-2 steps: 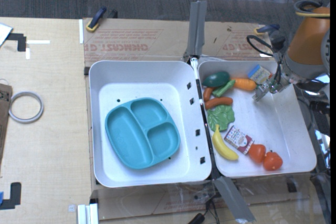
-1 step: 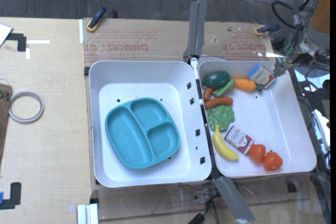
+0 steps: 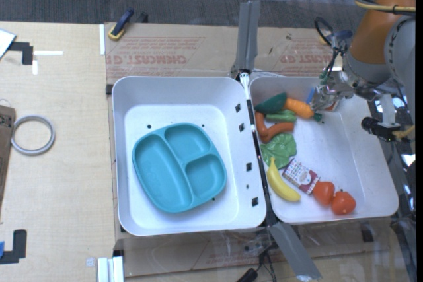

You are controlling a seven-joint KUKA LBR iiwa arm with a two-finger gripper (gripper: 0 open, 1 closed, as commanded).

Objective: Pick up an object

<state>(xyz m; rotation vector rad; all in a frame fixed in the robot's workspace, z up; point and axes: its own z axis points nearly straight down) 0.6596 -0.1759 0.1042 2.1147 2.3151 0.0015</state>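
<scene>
scanning from the left, we see a roll of tape [image 3: 31, 135] lying flat on the pale wooden table [image 3: 59, 208], well apart from the bins. farther back, a blue and yellow tool [image 3: 121, 24] rests near the edge of a cardboard sheet [image 3: 172, 49] that runs behind both bins.

the left bin [image 3: 125, 109] holds a teal divided plate [image 3: 179, 167] with three compartments, set at a slant near the middle of the bin floor.

the right bin [image 3: 357, 155] carries the toy food, gathered mostly along its left side. near the back wall we see a dark green vegetable [image 3: 271, 103], with an orange carrot [image 3: 299, 107] just beside it on the right. below them lie a green bean pod [image 3: 280, 117] and an orange-red piece [image 3: 269, 129], then a leafy green lettuce [image 3: 280, 148]. a yellow banana [image 3: 280, 183] lies along the left wall toward the front, touching a small red and white packet [image 3: 301, 176]. two red tomatoes [image 3: 334, 197] sit side by side near the front right of the packet.

the pincer [image 3: 325, 100] hangs low over the back of the right bin, just beside the carrot's right end, below the arm's orange band [image 3: 373, 36]. we cannot tell whether the pincer is wide or narrow, and we see nothing between its tips.
</scene>
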